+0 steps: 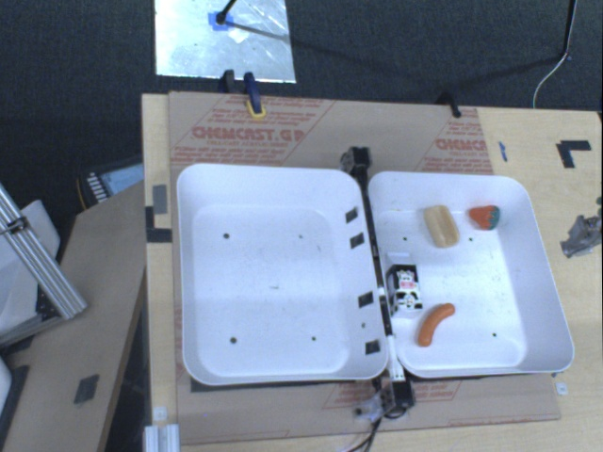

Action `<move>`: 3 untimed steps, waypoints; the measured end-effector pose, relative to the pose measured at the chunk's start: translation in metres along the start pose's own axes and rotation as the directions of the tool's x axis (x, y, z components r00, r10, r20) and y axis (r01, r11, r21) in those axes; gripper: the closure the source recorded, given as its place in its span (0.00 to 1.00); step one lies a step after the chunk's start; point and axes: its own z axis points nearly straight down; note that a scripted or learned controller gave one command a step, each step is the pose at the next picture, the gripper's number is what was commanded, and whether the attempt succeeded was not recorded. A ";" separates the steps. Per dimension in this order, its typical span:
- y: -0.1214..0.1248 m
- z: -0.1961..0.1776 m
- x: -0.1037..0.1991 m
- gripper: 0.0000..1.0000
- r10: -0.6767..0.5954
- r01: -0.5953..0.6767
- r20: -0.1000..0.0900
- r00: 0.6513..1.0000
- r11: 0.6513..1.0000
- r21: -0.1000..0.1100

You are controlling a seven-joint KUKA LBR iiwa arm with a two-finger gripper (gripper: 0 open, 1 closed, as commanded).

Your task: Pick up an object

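Gripper (582,234), a grey form at the right edge of the bench, outside the rim of the right bin (545,252); how it stands, open or closed, cannot be told, and nothing is seen in its hold. All four objects lie to its left, inside the right bin. Nearest the gripper, a small strawberry-like piece (484,217), red-orange with green at one end, close to the far rim. Just beyond it, a tan bread roll (440,226), oblong. Lower and farther left, an orange sausage (434,324), curved, with open white floor all around. A black-and-white cow-patterned toy (406,288) sits against the divider wall. The left bin (203,281) lies farthest off.
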 end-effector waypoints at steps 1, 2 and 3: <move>0.001 -0.055 0.033 1.00 -0.008 0.008 0.001 1.000 1.000 -0.007; 0.000 0.004 0.000 1.00 0.001 -0.001 0.000 1.000 1.000 0.000; 0.001 -0.041 0.021 1.00 -0.006 0.006 0.001 1.000 1.000 -0.007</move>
